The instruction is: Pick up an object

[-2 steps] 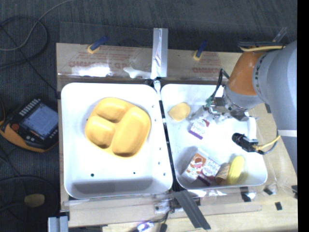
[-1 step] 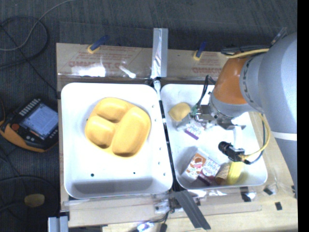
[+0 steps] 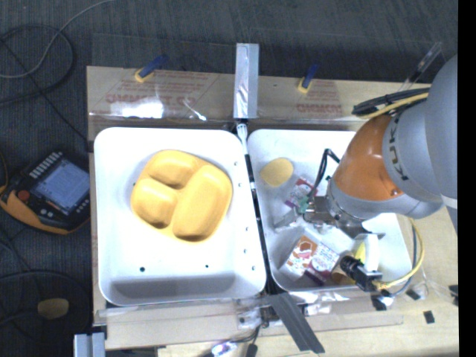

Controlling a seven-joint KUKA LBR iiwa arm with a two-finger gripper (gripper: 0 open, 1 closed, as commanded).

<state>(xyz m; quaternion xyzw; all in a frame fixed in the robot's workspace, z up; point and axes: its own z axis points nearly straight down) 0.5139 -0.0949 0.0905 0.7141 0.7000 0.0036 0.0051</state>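
— So which thing is it going for? I'm looking at the small green-and-purple item (image 3: pixel 300 198) lying roughly mid-way across the right bin (image 3: pixel 305 141), and the gripper (image 3: pixel 317 208) is sitting just beside it, maybe touching. Are the jaws on it?

— Honestly can't tell. The orange wrist is covering them, so I'm not calling them apart or together, and I'm not seeing anything being held. I'm guessing that little item is the target, since it's the closest thing. If so, the trick is going to be centering over it before closing. It's looking small and low, so a grab from off to one side is probably just going to nudge it away.

— What about the neighbours?

— That's what I'm worrying about. A clear crinkly scrap (image 3: pixel 286 218) is lying just left of it, the red-and-white packet (image 3: pixel 307 257) is sitting nearer the view's lower edge, and the round yellow disc (image 3: pixel 277 171) is lying apart toward the upper left of that bin. Coming straight down and lifting straight up is looking safest to me, so nothing is getting dragged along. The big lumpy yellow thing (image 3: pixel 182 193) in the left bin (image 3: pixel 119 274) is sitting well out of it.
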